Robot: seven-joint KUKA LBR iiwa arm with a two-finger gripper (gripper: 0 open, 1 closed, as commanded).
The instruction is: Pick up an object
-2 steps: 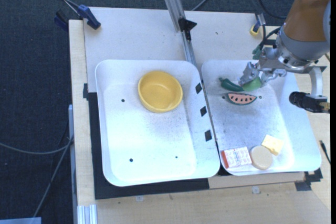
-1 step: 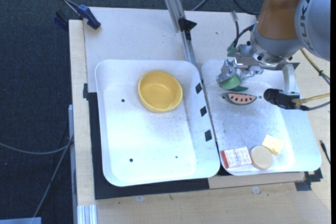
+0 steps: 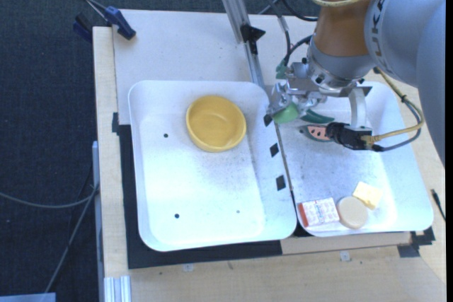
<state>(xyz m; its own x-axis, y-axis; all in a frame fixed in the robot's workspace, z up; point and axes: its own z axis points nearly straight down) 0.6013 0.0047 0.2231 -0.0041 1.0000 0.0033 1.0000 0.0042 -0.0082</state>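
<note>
My gripper hangs over the left edge of the right bin, close to the divide between the two bins. A green thing shows right under it, largely hidden by the wrist, and I cannot tell whether it is held. A yellow bowl stands upright in the upper middle of the left bin. At the front of the right bin lie a red and white box, a round beige disc and a small yellow block.
A slanted metal pole rises from behind the bins near the gripper. A blue clamp grips the bench's back left corner. The arm's grey and orange body covers the back of the right bin.
</note>
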